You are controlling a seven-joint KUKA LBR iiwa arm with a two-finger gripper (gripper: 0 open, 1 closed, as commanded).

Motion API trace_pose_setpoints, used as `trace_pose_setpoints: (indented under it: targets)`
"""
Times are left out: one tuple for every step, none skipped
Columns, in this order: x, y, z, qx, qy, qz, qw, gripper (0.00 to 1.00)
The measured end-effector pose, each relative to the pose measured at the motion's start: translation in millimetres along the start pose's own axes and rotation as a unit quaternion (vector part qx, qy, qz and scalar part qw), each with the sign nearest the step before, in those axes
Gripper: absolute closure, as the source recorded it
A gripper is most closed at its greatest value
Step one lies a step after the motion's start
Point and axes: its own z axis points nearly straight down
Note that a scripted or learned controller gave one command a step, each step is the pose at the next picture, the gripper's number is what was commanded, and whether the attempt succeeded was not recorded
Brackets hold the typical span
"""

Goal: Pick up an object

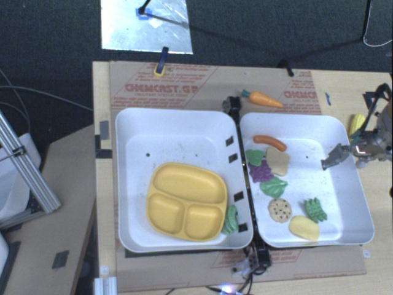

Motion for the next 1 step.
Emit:
trace_pose_setpoints:
  targets:
    - [102.1, -33.0, 66.4, 0.004, 0.003, -0.004, 1.0, 0.0]
